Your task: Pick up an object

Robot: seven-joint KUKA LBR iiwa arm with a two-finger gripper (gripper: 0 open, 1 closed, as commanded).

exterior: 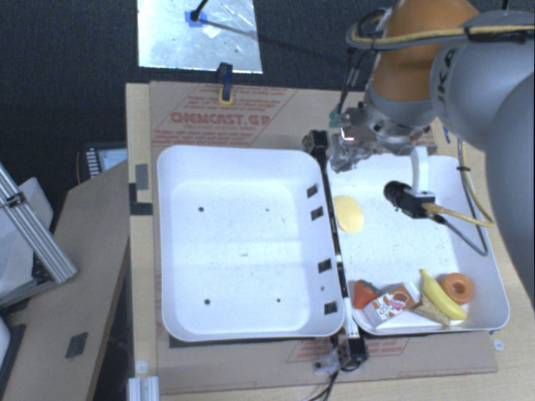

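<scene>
Nearest the camera, a small cluster of objects lay along the front edge of the right bin (493, 307), well below and apart from the gripper (344, 147): a flat white-and-red packet (389, 305), a small red piece (364, 293) touching its left end, a yellow banana (440, 296) just to its right, and an orange ring-shaped piece (457, 287) against the banana's far side. A pale yellow disc (349, 214) lay alone on the bin floor much closer to the gripper, a little below it and beside the divider where the two bins met. The gripper itself hung over the back left corner of the right bin, close to that divider, and none of the objects was between its fingers; whether those fingers stood apart or together could not be made out, as the wrist hardware hid them. A black fitting (405, 197) with a yellow cable sat to the gripper's right, over the middle of the bin. The orange band (422, 23) and grey arm (489, 90) rose above and to the right of the gripper. The left bin (171, 249) lay on the gripper's other side, across the divider, on a cardboard sheet (221, 117).
</scene>
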